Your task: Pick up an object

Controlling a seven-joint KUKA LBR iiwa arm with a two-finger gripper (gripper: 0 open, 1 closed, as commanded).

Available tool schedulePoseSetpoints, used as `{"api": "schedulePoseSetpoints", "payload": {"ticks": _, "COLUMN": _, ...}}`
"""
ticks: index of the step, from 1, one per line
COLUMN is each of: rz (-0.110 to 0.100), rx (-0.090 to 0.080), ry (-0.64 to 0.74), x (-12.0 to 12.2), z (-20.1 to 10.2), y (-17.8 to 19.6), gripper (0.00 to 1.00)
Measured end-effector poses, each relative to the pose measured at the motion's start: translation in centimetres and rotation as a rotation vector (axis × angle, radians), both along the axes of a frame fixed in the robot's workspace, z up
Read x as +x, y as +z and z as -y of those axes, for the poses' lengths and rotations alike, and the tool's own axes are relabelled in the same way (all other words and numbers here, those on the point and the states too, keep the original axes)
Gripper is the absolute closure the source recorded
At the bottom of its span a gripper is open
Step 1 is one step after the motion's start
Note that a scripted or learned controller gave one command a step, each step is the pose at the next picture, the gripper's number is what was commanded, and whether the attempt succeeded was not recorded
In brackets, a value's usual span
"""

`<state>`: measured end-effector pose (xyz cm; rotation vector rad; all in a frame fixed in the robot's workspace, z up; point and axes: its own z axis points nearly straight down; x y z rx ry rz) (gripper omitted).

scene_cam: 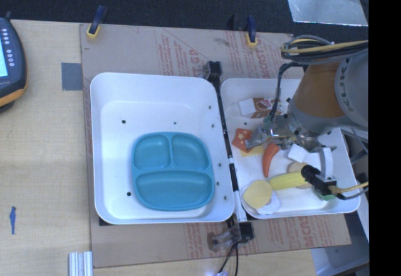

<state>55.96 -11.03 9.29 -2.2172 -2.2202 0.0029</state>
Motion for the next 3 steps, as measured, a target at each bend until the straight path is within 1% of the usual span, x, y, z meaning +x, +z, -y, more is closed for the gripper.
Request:
{"api": "schedulePoseSetpoints", "payload": {"ticks": 1, "rz": 0.001, "rx": -0.003, "ry": 0.003, "x": 0.2, "z": 0.2, "y": 1.1, "gripper": 1.00}}
{"api": "schedulePoseSetpoints", "payload": {"ticks": 2, "rz": 0.010, "rx": 0.001, "ry": 0.009, "x": 0.8, "z": -5.7, "y": 10.5, "gripper": 1.00}}
{"api": "schedulePoseSetpoints", "payload": {"ticks": 3, "rz": 0.003, "rx": -0.001, "ry": 0.005, "x": -1.3, "z": -7.1, "y": 12.8, "gripper": 1.00}}
